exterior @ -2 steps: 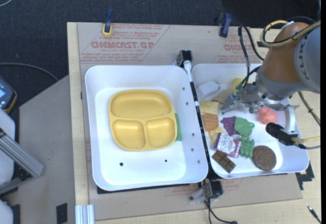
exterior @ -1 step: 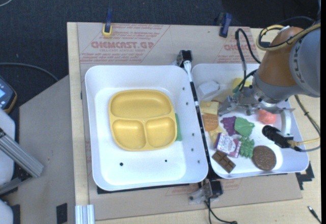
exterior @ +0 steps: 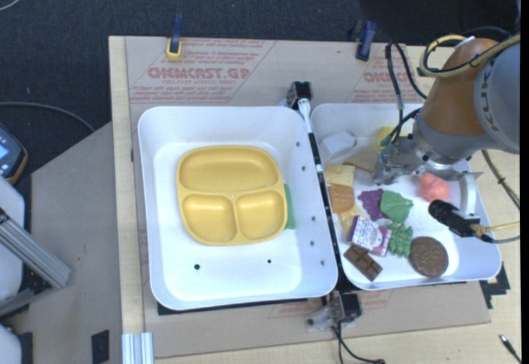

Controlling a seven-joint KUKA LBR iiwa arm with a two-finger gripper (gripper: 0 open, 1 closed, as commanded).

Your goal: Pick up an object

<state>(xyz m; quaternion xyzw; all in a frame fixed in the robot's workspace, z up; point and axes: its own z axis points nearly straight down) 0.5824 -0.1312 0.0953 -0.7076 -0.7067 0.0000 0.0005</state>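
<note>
Right bin crowded (left bin roomier).

Grey arm with orange band reaching in from right, end effector lowered, pointing down

Two white bins hold a yellow divided plate with a green edge behind it, and, in the other, a purple piece, green pieces, a pink lump, a brown round cookie and a dark brown bar.
</note>
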